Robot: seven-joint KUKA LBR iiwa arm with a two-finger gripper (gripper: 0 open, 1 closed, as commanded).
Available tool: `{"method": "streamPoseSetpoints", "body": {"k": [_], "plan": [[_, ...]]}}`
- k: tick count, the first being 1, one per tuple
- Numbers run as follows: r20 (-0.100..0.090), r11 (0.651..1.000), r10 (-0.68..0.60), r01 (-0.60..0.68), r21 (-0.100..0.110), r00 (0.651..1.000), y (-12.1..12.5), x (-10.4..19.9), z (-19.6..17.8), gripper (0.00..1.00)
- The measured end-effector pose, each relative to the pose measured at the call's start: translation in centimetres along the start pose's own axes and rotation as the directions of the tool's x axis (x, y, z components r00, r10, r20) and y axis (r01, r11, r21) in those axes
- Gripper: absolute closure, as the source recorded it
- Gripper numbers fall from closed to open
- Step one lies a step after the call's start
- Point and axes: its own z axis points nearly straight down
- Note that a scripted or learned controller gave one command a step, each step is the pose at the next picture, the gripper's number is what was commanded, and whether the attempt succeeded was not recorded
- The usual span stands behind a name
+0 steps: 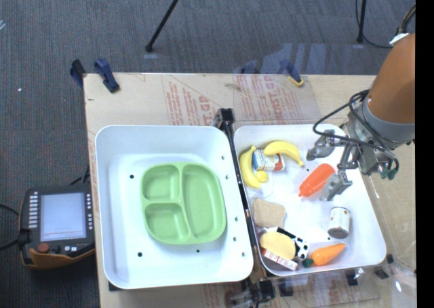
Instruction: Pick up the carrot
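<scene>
Cardboard (203, 100) covers the bench under both bins, w/ red printed lettering and triangles, upside down from this view and too faint to read.

Nearest the camera, at the right bin's (377, 232) front edge, lies the carrot (328, 253): smooth, orange, tapered, w/ a green stub at its left end. Just left of it sit a small black-and-white item (300, 248), a yellow rounded block (279, 243) and a flat red-and-white packet (278, 258), print illegible. Behind these, a tan bread-like slice (268, 212) and a small white cylinder (338, 221) w/ a brown end.

Further back, an orange cone-shaped piece (317, 180) lies tilted, right by the gripper (339, 172). Gripper fingers are spread apart, nothing between them; the carrot is well apart from it, toward the front. Two glossy yellow bananas (252, 167) curve around a small blue-labelled carton (261, 160), text unreadable.

Left bin (115, 157), white plastic, holds a pale green three-compartment tray (184, 202).

Far left on the floor, a teach pendant (57, 223) w/ grey screen. Blue clamps (105, 74) grip the bench's far corner.
</scene>
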Motion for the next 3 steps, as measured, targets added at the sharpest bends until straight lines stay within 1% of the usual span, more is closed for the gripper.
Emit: {"method": "streamPoseSetpoints", "body": {"k": [1, 2, 3], "plan": [[-0.003, 0.980, -0.198, 0.198, -0.003, 0.980, -5.4, 3.7, 8.8, 0.00], [-0.003, 0.927, -0.375, 0.375, -0.007, 0.927, -8.6, 3.4, 17.1, 0.00], [0.006, 0.872, -0.490, 0.490, -0.002, 0.872, -3.4, -3.3, 15.9, 0.00]]}}
